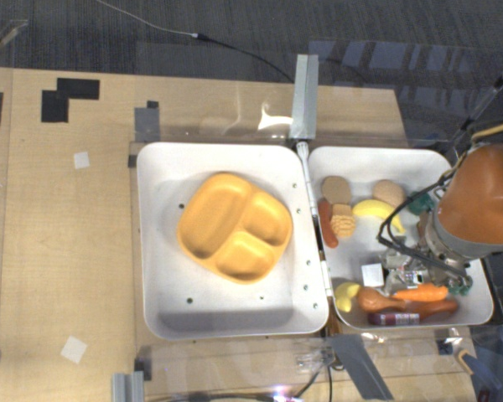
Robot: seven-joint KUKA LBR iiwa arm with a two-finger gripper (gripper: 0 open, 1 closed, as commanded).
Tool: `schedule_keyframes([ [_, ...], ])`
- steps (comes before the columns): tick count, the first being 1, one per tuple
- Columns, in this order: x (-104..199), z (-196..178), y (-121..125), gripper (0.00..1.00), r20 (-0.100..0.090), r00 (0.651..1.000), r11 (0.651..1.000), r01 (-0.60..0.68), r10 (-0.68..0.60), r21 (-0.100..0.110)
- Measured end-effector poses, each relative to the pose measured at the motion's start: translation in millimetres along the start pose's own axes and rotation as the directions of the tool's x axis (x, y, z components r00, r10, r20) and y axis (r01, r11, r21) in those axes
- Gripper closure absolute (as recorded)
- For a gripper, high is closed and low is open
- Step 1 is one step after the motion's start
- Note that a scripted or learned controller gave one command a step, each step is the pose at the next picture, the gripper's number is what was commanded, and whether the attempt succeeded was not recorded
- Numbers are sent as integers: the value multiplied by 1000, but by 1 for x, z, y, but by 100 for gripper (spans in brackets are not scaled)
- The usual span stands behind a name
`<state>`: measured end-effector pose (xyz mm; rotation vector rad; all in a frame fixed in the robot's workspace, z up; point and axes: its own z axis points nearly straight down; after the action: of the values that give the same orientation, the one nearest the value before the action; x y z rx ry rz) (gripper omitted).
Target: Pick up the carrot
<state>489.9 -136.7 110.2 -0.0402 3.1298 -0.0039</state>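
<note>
You'll find the carrot (421, 293) in the right bin (483, 308), near its front wall, lying lengthwise across the bin. It rests against a brown sausage-like piece (411, 308) just in front of it, with a dark red one (394, 318) at the bin's front edge. The pincer (407, 273) sits low over that crowded corner, right above the carrot's left half, likely lined up for a descent onto it. Cabling and the wrist hide its tips, so you cannot tell whether it is apart or together, nor whether it touches the carrot. Expect trouble from the neighbours: a yellow lemon-like piece (347, 295) lies just left, and the sausage may be caught along with the carrot. The left bin (163, 308) holds a yellow divided plate (235, 226), well apart from the work. Both bins sit on the wooden worktop (59, 249).
</note>
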Motion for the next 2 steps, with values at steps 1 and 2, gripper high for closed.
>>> schedule_keyframes([
  [1, -4, -28, -2, 100, -1, 999, 999, 35, -35, -1],
  [2, -19, -39, -46, 100, -2, 997, 997, -81, 81, 0],
])
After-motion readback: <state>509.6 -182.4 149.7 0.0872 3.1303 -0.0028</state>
